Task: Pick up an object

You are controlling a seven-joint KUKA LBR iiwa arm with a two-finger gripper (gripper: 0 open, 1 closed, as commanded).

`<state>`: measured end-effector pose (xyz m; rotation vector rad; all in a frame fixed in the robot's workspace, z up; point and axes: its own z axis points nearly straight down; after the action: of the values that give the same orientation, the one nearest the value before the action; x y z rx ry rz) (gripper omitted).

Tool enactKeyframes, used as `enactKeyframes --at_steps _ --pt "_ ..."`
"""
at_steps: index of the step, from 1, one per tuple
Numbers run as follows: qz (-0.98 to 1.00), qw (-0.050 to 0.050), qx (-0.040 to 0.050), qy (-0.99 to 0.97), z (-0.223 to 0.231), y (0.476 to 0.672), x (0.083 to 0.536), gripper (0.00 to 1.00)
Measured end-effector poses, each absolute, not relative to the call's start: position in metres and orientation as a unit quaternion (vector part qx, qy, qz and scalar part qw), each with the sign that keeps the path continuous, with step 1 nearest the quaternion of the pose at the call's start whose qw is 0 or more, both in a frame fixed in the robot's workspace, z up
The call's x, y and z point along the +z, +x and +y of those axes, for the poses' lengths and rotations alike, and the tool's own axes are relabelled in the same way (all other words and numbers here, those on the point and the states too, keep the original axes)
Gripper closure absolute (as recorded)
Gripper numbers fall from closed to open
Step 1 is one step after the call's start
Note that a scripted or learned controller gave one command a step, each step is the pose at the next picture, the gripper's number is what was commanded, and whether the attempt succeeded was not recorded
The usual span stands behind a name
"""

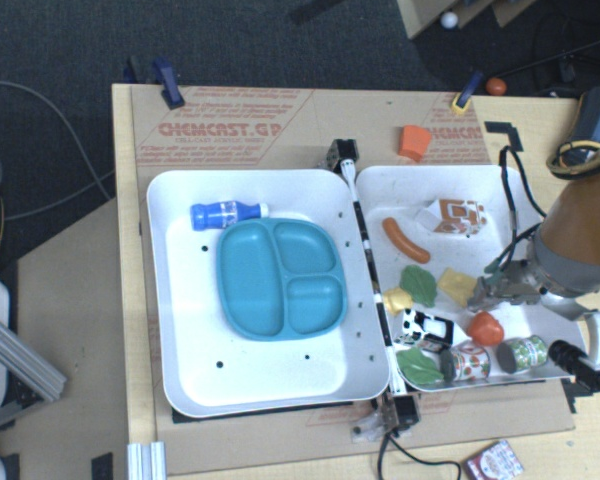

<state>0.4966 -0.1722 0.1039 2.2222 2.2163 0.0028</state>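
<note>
Gripper [495, 290] sits low at the right side of the frame, inside the right bin [380, 183], hovering right over a yellow block [457, 286] and a red tomato [486, 328]. Honestly can't tell its state. Blue tray [280, 276] fills the left bin [170, 268].

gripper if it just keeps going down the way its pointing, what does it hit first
Most likely the red tomato-like toy, which lies just below the gripper in the right bin. The yellow block sits close on its left, so with depth unclear from this slanted view, it could be that instead.
</note>
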Motion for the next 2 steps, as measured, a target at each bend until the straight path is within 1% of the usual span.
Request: enactKeyframes --at_steps 1,2 --pt "0.707 0.001 0.0004 0.707 -0.1665 0.5155 0.1693 1.00" --pt "0.707 0.000 0.0001 0.707 -0.1666 0.5151 0.1688 0.00"
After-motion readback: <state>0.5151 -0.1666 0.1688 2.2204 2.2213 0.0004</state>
